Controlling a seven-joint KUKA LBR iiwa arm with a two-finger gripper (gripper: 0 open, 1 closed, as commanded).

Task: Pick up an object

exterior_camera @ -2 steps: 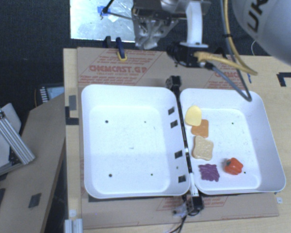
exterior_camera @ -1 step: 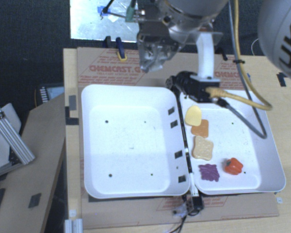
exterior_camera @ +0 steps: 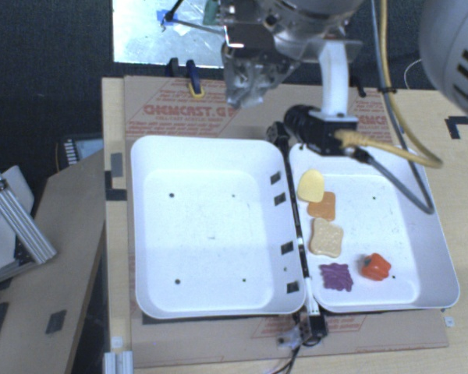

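Arm: grey, reaching in from the right and hanging high over the far edge of the worktop [exterior_camera: 421, 100], above the seam between the two bins.
Hand: the hand [exterior_camera: 248, 92] is a blurred metallic mass above the back rim of the left bin [exterior_camera: 140, 209]; I cannot tell how it is set, and nothing shows in it.
Candidate objects: all five lie in the right bin [exterior_camera: 433, 263], in a loose column near its left wall.
Yellow piece: a rounded yellow piece [exterior_camera: 311, 185] sits furthest back, touching the orange slab [exterior_camera: 322, 206] just in front of it.
Tan piece: a bread-like tan piece [exterior_camera: 326, 238] lies just in front of the orange slab, close to or touching it.
Purple piece: a small purple cluster [exterior_camera: 336, 276], perhaps toy grapes, lies nearest the front rim.
Red-orange piece: a red-orange chunk [exterior_camera: 376, 266] sits apart to the right of the purple cluster.
Step in hand: by my reading, the approach, with no object yet chosen or touched.
Best target: probably the red-orange chunk, since it stands clear of its neighbours and looks tall enough to grip.
How to do it well: move over the right bin first, centre above the chunk, then descend straight down.
Risk: the stacked yellow, orange and tan pieces look flat and crowded, so a grip there could slip or nudge two at once.
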